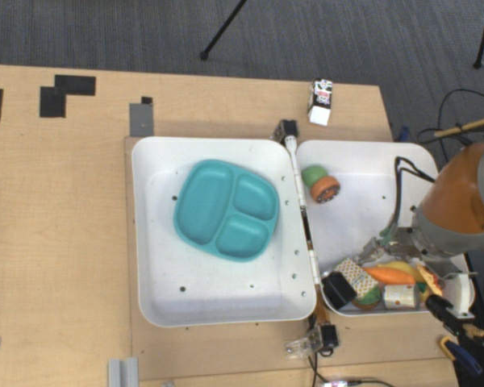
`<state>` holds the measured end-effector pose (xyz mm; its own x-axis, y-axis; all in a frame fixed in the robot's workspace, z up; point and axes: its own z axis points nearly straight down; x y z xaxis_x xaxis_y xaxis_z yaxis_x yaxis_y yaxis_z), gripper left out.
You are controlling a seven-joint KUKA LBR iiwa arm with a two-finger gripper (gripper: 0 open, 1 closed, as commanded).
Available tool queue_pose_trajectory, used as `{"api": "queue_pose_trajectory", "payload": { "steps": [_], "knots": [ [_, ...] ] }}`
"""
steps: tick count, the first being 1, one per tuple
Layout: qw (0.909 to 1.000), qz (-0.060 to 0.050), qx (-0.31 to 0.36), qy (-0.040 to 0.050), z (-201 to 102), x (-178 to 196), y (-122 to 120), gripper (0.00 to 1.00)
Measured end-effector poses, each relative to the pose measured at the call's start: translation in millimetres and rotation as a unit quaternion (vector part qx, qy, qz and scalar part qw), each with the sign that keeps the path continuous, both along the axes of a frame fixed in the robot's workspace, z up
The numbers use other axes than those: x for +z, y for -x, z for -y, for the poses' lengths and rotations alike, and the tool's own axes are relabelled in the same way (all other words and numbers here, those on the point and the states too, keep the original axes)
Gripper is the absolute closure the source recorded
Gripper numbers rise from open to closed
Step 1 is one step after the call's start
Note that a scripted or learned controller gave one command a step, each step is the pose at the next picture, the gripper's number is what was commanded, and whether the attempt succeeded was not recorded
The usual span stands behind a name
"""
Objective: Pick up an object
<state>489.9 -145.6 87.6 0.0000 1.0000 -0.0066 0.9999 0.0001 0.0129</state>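
The wooden bench (56, 216) carries black tape marks along its far left side. Next comes the left bin (157, 297), a shallow white tub, and in its middle lies a teal divided plate (226, 208) with three compartments, set at a slant.

Across the central divider sits the right bin (363, 184). Near its upper left corner rests a small green and orange toy (320, 183), well apart from everything else. At the bin's near edge a cluster of objects is crowded together: a black piece (338, 289) at the left, a checkered patterned item (356, 275) just beside it, something green (369, 298) beneath, an orange carrot-like object (394, 275) on top, and a white box (399, 296) to its right.

The gripper (381, 248) hangs over this cluster, just above the carrot-like object, with the orange band (461, 196) of the arm behind it. Its tips are lost among the clutter, so whether they are spread or closed cannot be judged.

Beyond the bins, a small white and black box (321, 103) stands on the bench.
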Motion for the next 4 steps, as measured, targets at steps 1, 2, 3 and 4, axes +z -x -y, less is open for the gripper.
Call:
{"api": "queue_pose_trajectory", "payload": {
  "steps": [1,2,3,4],
  "knots": [
    [1.0000,-0.001,0.001,-0.0013,1.6,0.0,0.0,0.00],
    [1.0000,-0.001,0.001,-0.0015,1.7,0.0,0.0,0.00],
    [1.0000,-0.001,0.001,-0.0023,4.1,-0.1,0.0,0.00],
    [1.0000,0.000,0.001,0.0001,-0.1,-0.1,-0.1,0.00]
  ]
}}
